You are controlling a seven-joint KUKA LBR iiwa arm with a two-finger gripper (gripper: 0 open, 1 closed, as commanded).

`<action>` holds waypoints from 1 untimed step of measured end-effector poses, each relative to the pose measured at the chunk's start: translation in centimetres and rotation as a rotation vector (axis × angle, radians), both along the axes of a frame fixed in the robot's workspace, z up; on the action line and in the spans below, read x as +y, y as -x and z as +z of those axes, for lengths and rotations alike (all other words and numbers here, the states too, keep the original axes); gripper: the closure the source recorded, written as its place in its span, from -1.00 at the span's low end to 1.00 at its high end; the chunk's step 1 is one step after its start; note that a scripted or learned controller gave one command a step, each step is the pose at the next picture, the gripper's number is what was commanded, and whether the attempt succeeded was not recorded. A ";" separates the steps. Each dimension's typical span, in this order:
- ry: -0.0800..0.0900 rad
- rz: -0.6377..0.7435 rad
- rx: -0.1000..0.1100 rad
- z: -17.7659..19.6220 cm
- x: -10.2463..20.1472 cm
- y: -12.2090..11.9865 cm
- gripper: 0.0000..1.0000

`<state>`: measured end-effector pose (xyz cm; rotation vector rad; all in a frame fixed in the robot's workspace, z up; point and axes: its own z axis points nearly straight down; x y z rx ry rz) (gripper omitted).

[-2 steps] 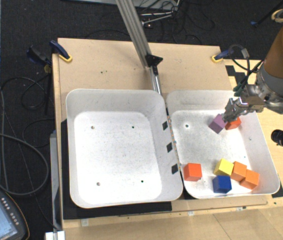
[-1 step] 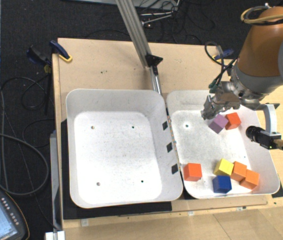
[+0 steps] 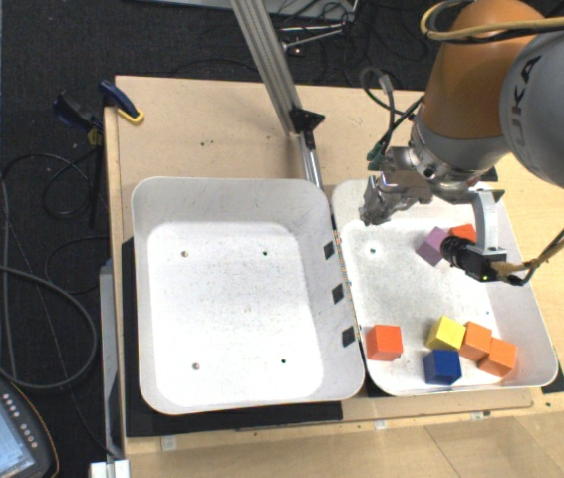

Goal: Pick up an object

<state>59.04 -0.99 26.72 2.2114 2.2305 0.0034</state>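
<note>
Hovering over the right bin's [image 3: 402, 381] far-left corner, my gripper [image 3: 377, 210] holds nothing I can see. The purple block [image 3: 431, 246] lies just beside it, clear of the others; I would centre above it and descend straight.

The grey arm reaches in from the right, its tool [image 3: 378, 210] pointing downward.

Right bin: open centre, blocks along near and far edges

The shallow white right bin [image 3: 375, 361] has bare floor mid-bin; an orange foam cube [image 3: 384, 342], yellow cube [image 3: 447, 333] and blue cube [image 3: 442, 366] crowd its near edge, a purple block [image 3: 431, 246] farther back.
</note>
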 end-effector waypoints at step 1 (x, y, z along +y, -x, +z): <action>0.000 -0.001 0.004 -1.9 5.1 -1.1 1.00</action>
